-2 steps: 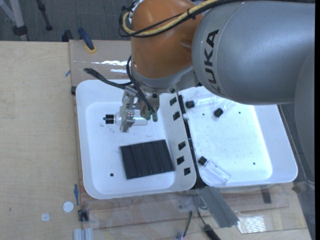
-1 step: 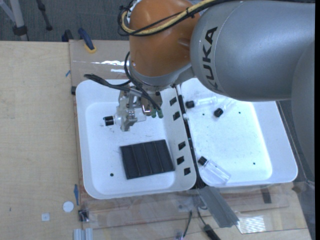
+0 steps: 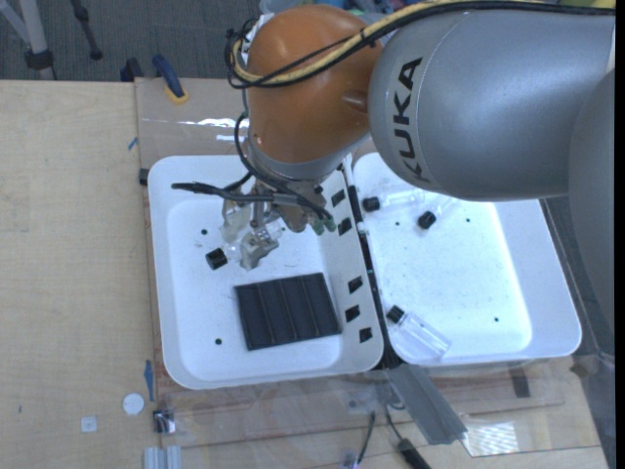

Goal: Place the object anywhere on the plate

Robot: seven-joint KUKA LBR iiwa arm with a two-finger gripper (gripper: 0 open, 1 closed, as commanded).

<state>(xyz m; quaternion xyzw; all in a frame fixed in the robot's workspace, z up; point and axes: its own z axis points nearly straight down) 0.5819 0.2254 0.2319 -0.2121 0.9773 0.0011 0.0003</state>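
Observation:
A dark grey ridged rectangular plate (image 3: 288, 309) lies flat in the front half of the left bin (image 3: 186, 350). Just behind its far edge hangs my gripper (image 3: 256, 244), low over the bin floor under the orange wrist band. A small black block (image 3: 216, 258) rests on the bin floor a little to the left of the gripper and apart from it, beyond the plate's far left corner. Nothing lies on the plate.
The right bin (image 3: 547, 330) holds a small black piece (image 3: 426, 220) near its back, another (image 3: 371, 203) by the divider, and a clear plastic piece (image 3: 420, 334) at its front left. Black clips (image 3: 354, 286) line the wall between the bins. The arm's bulk hangs over the back of both bins.

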